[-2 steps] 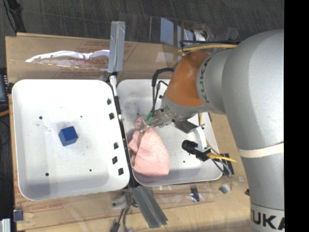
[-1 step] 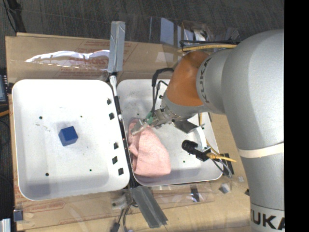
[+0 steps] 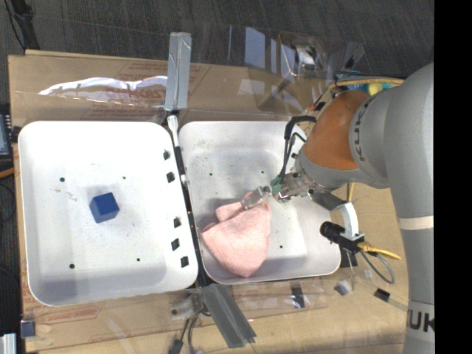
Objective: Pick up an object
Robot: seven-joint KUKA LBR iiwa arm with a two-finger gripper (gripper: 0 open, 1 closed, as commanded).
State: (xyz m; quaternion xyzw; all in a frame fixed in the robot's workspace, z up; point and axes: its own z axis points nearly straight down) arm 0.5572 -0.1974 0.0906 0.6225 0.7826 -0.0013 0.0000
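Note:
A pink cloth (image 3: 237, 239) lies crumpled in the right bin (image 3: 221, 146), towards its front left. My gripper (image 3: 257, 197) is low over the cloth's upper right edge, at or just above the fabric; whether it touches the cloth is unclear. The grey arm with its orange band (image 3: 332, 135) reaches in from the right over the bin's right side. A small blue cube (image 3: 104, 206) rests in the left bin (image 3: 44, 271), left of its middle and far from the gripper.
A metal divider with black clips (image 3: 177, 190) runs between the two bins. Cables and a black connector (image 3: 335, 234) hang by the right bin's front right corner. Cardboard (image 3: 88, 76) covers the bench behind the bins.

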